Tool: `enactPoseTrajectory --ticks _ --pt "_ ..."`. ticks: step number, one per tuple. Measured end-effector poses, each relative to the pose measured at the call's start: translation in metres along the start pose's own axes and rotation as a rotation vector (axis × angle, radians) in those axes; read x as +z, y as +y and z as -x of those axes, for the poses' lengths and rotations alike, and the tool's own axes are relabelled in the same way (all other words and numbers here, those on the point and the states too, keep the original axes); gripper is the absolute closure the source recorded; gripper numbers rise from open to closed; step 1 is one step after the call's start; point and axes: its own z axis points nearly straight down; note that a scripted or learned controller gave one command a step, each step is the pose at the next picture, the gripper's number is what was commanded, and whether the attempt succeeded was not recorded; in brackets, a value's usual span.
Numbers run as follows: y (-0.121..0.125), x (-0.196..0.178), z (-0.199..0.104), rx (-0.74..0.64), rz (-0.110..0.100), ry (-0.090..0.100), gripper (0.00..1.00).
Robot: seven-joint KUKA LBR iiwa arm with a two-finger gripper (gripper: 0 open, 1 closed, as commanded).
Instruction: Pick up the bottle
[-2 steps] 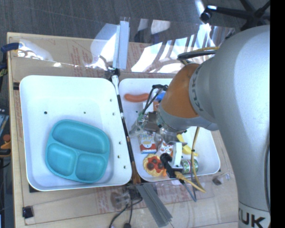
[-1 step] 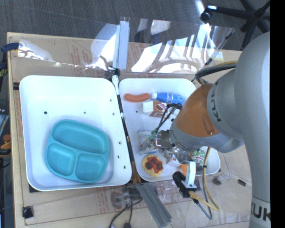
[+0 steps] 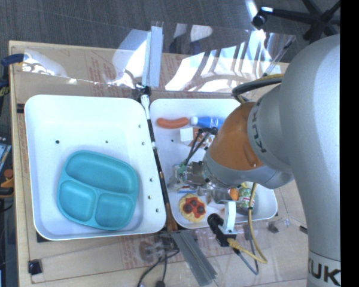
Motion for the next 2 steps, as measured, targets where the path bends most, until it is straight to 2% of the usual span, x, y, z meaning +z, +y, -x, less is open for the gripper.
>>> enactPoseTrajectory --ticks 1,2 --pt "-0.009 -0.002 -0.004 -0.013 0.011 -0.009 0.00" --pt "0.065 -0.081 0.081 0.109 0.001 0.001 0.00"
